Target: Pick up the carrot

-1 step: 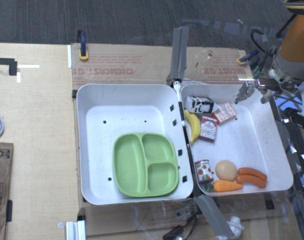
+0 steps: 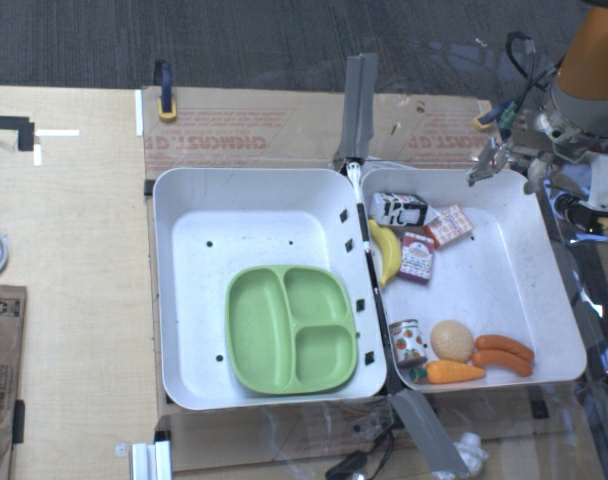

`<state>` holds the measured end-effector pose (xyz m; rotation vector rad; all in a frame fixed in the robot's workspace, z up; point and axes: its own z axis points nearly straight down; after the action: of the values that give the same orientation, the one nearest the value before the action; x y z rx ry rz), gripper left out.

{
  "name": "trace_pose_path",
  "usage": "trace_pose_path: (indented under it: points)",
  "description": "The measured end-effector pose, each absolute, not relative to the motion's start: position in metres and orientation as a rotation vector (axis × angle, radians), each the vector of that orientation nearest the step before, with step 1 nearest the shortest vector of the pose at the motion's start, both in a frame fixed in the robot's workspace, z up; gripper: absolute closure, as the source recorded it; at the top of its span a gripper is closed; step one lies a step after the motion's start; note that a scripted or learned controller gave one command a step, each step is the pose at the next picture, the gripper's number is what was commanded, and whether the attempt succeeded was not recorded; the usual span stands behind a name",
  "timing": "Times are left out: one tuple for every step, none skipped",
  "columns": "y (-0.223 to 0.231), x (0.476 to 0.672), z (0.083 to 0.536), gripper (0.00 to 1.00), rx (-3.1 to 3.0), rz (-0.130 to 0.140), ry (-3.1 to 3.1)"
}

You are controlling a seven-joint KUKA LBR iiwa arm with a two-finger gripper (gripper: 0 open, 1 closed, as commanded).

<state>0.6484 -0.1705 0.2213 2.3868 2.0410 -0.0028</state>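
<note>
One carrot (image 2: 454, 372) is parked at the near edge of the right bin (image 2: 544, 298), touching a small can (image 2: 408, 343), beside one bun (image 2: 451, 340) and two sausages (image 2: 503, 354). One green tray (image 2: 290, 328) is set in the left bin (image 2: 184, 268). Gripper (image 2: 508, 163) is hung over the right bin's far corner; how far it's opened can't be told.
</note>
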Motion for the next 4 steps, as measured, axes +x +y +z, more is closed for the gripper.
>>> trace_pose_path:
  points:
    - [-0.2, 0.659, 0.298, 0.0, 2.344, -0.003, 2.091]
    - [-0.113, 0.659, 0.202, 0.0, 2.053, -0.003, 2.379]
    - [-0.098, 0.598, 0.102, 0.0, 2.059, -0.002, 2.374]
    - [-0.102, 0.519, 0.135, 0.0, 1.949, -0.002, 2.467]
